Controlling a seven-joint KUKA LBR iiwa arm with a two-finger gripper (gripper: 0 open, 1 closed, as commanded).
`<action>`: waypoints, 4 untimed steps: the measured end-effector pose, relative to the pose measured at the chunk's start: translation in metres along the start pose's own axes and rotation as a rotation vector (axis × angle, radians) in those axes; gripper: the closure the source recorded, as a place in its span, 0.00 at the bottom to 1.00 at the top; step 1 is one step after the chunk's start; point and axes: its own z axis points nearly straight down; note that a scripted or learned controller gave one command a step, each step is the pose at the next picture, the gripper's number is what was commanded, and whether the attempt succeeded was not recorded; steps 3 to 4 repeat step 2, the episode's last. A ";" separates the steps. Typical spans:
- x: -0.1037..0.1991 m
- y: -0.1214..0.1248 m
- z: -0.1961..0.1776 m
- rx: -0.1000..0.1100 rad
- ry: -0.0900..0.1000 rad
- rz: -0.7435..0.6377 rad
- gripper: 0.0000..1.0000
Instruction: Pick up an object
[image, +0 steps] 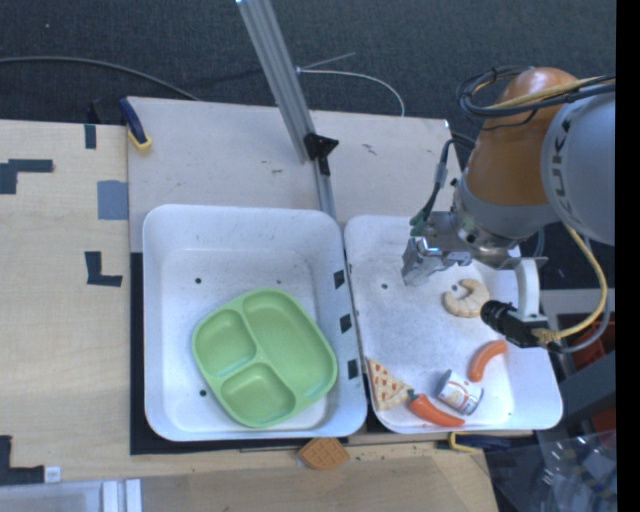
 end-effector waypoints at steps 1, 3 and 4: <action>0.043 0.018 0.012 0.001 -0.001 0.001 1.00; 0.098 0.034 0.006 -0.001 0.001 -0.002 1.00; 0.098 0.034 0.006 -0.001 0.001 -0.002 1.00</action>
